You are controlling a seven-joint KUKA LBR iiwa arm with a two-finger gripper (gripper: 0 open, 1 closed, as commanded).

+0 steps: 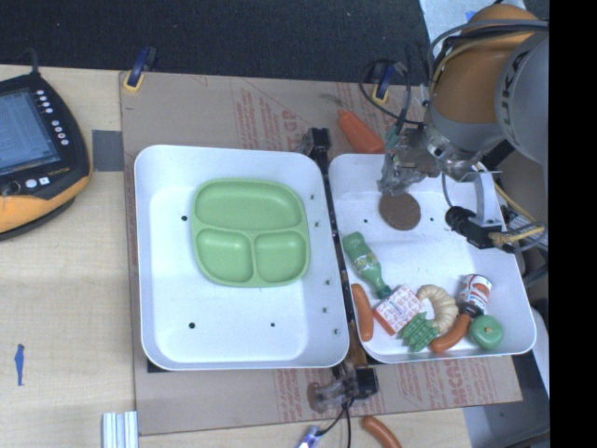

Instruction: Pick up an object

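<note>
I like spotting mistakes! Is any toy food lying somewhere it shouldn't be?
Yes. An orange carrot lies outside the bins on the brown board, just above the right bin. Another orange piece lies on the bench below it. The rest of the food is piled in the right bin's lower end.

right bin [522,278] front crowded, middle open

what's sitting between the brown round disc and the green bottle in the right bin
Nothing. In the camera view, bare white floor of the right bin separates the brown disc, just below the gripper, from the green bottle.
</note>
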